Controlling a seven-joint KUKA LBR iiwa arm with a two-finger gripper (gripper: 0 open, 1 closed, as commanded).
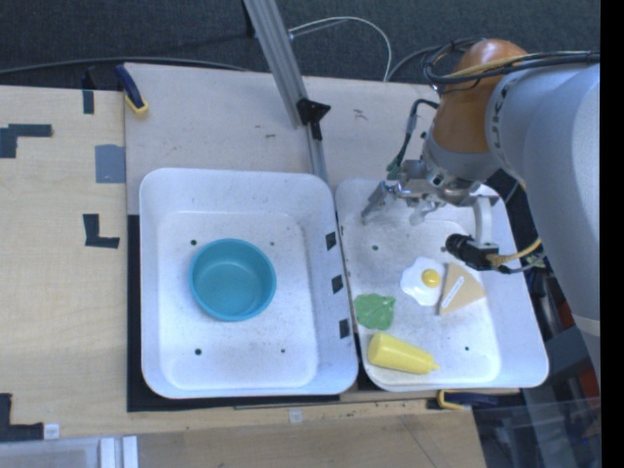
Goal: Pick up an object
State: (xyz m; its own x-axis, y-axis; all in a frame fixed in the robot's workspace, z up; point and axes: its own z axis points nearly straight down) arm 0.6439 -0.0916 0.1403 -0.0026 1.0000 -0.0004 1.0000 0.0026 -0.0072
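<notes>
My gripper [398, 209] hangs over the far end of the right bin [517, 359], its two fingers spread apart and nothing between them, so it is open. Nearer the front of that bin lie a toy fried egg [425, 281], a tan cheese wedge [461, 290] touching the egg's right side, a green leaf piece [374, 310] and a yellow cone-shaped piece [400, 355]. The egg and the wedge sit below and to the right of the gripper, clearly apart from it. A blue bowl [232, 279] stands upright in the left bin [166, 193].
A slanted metal pole [283, 57] with a black clamp rises behind the ridge where the bins meet. Cables loop beside the wrist, and a black connector [466, 252] sticks out above the cheese wedge. The wooden bench [58, 291] stretches to the left.
</notes>
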